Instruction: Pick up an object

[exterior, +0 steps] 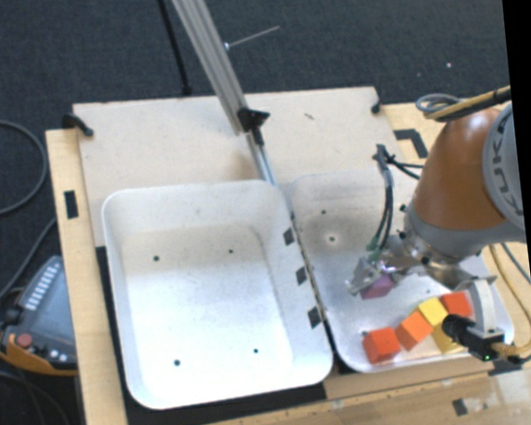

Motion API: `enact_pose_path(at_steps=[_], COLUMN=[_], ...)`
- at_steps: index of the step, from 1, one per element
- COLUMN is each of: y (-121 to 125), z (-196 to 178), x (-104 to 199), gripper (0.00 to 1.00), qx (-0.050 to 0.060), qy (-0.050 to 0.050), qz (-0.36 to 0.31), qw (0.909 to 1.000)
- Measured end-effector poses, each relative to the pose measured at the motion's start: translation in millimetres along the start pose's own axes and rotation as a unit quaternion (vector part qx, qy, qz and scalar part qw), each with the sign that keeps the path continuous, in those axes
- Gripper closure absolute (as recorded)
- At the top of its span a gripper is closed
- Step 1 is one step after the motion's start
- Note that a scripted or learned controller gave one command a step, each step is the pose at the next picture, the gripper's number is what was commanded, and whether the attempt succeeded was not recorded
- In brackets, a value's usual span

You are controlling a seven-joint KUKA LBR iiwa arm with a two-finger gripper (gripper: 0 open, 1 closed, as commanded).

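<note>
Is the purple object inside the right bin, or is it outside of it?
Inside. The purple object lies within the right bin, at the gripper, above the orange blocks.

overhead slanted view, both bins (198, 200)

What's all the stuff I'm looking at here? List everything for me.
Bins: two, white, side by side on the bench.
Blocks: about four, orange, yellow and red, right bin's near edge.
Purple thing: one, right bin, at the hand.
Bench: one, tan board.
Metal pole: one, silver, slanting over the bench's far side.
Cables: several, black, floor on the left.
Controller: one, grey and orange, floor left.
Arm: one, orange and grey, from the right.
Hand: one, over the right bin.
</note>
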State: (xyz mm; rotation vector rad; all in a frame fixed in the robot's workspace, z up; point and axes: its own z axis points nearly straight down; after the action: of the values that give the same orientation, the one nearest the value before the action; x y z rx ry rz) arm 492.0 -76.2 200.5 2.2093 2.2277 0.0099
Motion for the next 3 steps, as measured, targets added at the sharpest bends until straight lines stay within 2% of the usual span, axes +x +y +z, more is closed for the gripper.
enact_pose_path(at_steps=[1, 2, 3], y=[14, 2, 24], z=[-117, -115, -120], x=[32, 3, 72], gripper=[1.0, 1.0, 1.0], qx=[-0.001, 0.003, 0.003], qy=[-0.001, -0.002, 0.0], qz=[0.001, 0.005, 0.0], qw=[1.0, 1.0, 1.0])
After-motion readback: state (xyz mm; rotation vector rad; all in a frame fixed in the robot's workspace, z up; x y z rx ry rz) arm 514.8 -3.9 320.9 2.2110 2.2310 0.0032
